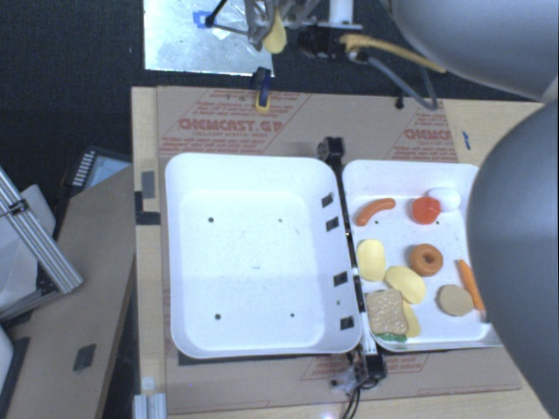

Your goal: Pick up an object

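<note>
One fixed cam above the bench [288, 116], looking down at a slant. We see both bins whole: left bin [253, 260] mid-frame, right bin [397, 190] toward the right edge. Arm [515, 234] looms close to the lens, blurred, upper right.

Left bin [253, 260]: floor bare, open from above. Right bin [397, 186]: crowded with sausage [376, 209], tomato [425, 209], donut [426, 259], sandwich [386, 313], carrot [469, 286]; narrow gaps between. Arm [515, 260] overhanging right edge; black clips [339, 251] along divider.
</note>
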`<move>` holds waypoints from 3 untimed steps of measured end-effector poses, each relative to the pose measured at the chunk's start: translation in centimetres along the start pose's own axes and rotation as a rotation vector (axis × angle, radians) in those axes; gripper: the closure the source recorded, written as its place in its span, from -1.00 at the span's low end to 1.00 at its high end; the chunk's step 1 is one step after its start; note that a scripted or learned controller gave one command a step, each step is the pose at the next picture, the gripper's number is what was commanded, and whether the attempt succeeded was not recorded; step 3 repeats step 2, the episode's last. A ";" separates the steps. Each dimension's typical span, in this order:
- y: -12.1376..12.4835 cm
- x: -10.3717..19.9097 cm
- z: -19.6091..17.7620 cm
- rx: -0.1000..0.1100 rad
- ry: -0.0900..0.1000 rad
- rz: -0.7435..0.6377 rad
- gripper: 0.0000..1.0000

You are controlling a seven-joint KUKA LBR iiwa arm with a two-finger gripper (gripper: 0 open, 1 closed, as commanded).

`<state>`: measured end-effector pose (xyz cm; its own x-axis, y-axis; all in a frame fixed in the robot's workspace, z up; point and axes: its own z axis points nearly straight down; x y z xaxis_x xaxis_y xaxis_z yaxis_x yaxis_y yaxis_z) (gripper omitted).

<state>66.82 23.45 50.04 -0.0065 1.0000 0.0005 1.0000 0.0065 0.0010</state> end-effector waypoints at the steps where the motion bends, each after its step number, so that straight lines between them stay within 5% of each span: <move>1: 0.0 0.0 0.5 0.000 0.000 0.000 1.00; 3: 0.0 0.0 0.7 0.000 0.000 0.000 1.00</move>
